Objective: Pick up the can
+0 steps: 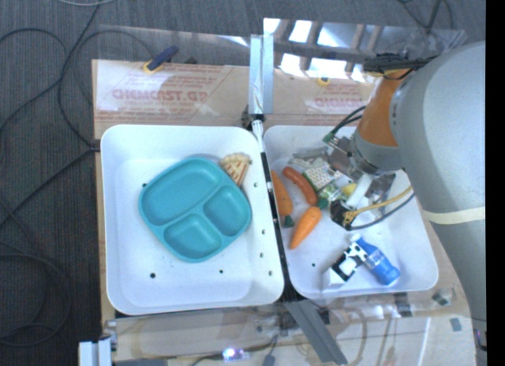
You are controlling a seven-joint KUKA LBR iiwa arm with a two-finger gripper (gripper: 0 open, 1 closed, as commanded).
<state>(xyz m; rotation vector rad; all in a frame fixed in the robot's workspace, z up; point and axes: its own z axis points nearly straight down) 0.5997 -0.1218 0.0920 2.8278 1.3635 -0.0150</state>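
A: The end effector [345,191] sits low in the right bin [410,274], amid a clutter of small things near the bin's middle. How far it is open, I cannot tell.

B: And the can?

A: Possibly the green-and-white item [319,175] just beside the end effector; the view is too cluttered to be sure. I see nothing clearly gripped.

B: What lies around it?

A: A sausage [301,185] and two carrots [305,226] to the left, a blue-and-white bottle [368,263] nearer the front edge.

B: The other bin?

A: The left bin [126,278] holds a teal divided plate [195,208], with a waffle cone piece [235,167] touching its far rim.
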